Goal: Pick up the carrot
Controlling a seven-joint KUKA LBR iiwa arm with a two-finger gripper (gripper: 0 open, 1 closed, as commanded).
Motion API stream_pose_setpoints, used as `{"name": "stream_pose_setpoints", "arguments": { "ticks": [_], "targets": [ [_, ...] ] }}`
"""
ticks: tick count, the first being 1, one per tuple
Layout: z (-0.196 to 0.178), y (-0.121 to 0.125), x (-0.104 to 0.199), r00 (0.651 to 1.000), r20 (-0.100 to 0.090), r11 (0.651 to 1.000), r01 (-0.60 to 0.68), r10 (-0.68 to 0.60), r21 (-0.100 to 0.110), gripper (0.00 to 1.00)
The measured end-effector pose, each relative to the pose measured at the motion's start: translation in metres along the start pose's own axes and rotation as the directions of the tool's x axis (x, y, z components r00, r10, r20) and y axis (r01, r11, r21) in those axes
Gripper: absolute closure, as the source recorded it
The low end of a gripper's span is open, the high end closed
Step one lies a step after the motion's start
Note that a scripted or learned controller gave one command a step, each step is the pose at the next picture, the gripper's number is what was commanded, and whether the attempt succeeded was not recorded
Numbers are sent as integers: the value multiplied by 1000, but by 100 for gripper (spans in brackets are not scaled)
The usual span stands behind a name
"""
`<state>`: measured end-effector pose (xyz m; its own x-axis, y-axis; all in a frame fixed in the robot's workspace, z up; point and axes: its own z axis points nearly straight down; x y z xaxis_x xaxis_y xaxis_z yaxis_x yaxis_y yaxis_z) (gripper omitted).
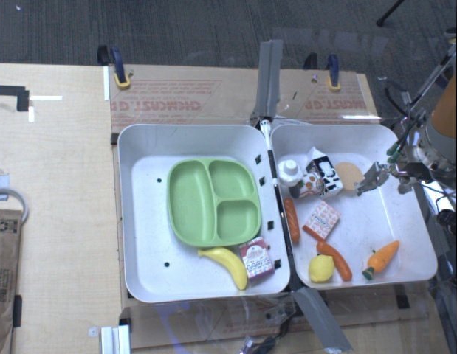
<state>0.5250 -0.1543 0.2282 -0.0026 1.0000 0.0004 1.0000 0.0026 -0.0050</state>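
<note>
The carrot (381, 259), orange with a green stub at its lower left end, lies at a slant near the front right corner of the right bin (420, 220). My gripper (385, 181) hangs over the right side of that bin, well behind the carrot and apart from it. Its two grey fingers (368, 179) are spread, so it is open with nothing between them.
The right bin also holds a red-orange pepper (335, 260), a yellow lemon (322, 268), a sausage (291, 220), a pink box (322, 218), a white bottle (289, 171), a crumpled carton (320, 175) and a tan disc (349, 175). The left bin holds a green divided plate (213, 201), a banana (228, 262) and a small packet (256, 259).
</note>
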Motion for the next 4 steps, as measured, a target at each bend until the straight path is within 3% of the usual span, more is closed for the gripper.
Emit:
{"name": "stream_pose_setpoints", "arguments": {
  "ticks": [1, 2, 3, 4],
  "targets": [
    [86, -45, -44, 1000, -1, 1000, 30, -30, -1, 0],
    [139, -46, -62, 976, -10, 976, 216, -216, 0, 0],
    [138, -47, -67, 834, -1, 834, 552, -552, -3, 0],
    [138, -46, -29, 787, 1, 787, 617, -617, -3, 0]
  ]
}}
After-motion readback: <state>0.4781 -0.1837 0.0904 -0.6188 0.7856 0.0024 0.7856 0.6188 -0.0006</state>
